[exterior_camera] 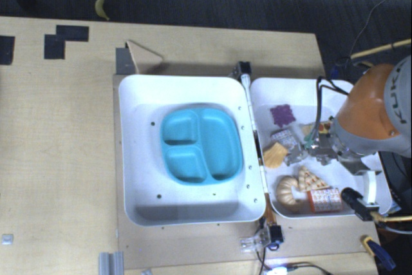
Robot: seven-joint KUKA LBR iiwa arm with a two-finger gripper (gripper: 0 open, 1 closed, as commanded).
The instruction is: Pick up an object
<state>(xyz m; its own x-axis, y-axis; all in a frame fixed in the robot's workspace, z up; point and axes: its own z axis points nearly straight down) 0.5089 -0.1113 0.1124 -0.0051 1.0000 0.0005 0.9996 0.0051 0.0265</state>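
My gripper [309,150] hangs low over the middle of the right bin [302,88], with the orange-banded arm reaching in from the right. Just left of it lie a tan wedge-shaped block [275,154] and a small silvery packet [284,136]. Farther back rests a purple piece [282,114]. At the front of the bin, below the gripper, sit a brown bread-like roll [293,189] and a red-and-white pack [324,199]. Nothing shows as lifted off the bin floor.
The left bin [138,158] holds a blue divided plate [201,145] in its middle. A thin wall [255,138] separates the two bins. Black tape patches [64,40] mark the bench at the far left, and a small yellow item [102,8] lies beyond the bench.
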